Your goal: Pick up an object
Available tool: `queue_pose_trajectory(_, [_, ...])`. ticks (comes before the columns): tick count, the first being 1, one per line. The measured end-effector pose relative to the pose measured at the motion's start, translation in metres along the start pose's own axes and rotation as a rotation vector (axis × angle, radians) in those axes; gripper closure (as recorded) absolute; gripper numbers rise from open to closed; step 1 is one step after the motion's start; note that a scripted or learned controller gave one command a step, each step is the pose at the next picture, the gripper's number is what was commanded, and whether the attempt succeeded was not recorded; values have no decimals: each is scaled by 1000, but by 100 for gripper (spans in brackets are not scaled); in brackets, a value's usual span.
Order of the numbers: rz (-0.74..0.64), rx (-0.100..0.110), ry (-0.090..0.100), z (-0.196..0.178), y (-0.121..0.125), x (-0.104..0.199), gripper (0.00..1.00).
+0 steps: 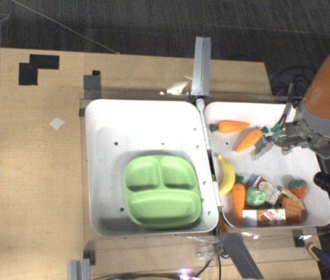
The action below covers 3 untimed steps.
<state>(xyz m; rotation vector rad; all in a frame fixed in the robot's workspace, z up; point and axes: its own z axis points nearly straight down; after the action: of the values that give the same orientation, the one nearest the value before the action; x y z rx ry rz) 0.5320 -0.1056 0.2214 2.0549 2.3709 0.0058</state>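
In the left bin (104, 156) we see a green divided plate (162, 190). Right of that plate, the other bin (322, 214) has toy food. Farther right, the gripper (268, 143) hangs just beside a small carrot (247, 140); we can't tell whether it's open or closed.

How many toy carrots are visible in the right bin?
3. One carrot lies near the far wall, a second carrot rests tilted just beside the gripper, and a third carrot lies next to the banana. The pile could hide more.
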Motion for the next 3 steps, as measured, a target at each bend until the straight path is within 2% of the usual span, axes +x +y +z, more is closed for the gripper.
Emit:
queue_pose_trajectory(1, [-238, -1, -1, -93, -11, -29, 0])
queue_pose_trajectory(2, [-329, 1, 0, 19, 44, -8, 0])
queue_pose_trajectory(3, [-342, -3, -2, 124, 76, -37, 0])
